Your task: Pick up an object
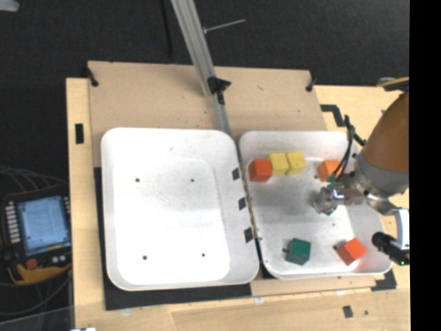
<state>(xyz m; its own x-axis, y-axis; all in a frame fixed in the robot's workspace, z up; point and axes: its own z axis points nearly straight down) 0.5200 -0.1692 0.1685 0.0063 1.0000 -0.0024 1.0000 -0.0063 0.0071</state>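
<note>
Gripper (pixel 326 204), grip state indeterminate, sits in the right bin (pixel 275 267) among orange blocks (pixel 260 169), yellow blocks (pixel 287 162) and green block (pixel 298 251).

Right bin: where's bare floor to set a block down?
Free: the middle of the right bin, between the top row (orange block, two yellow blocks) and the green block. Crowded: right side, around the gripper and lower orange block.
</note>
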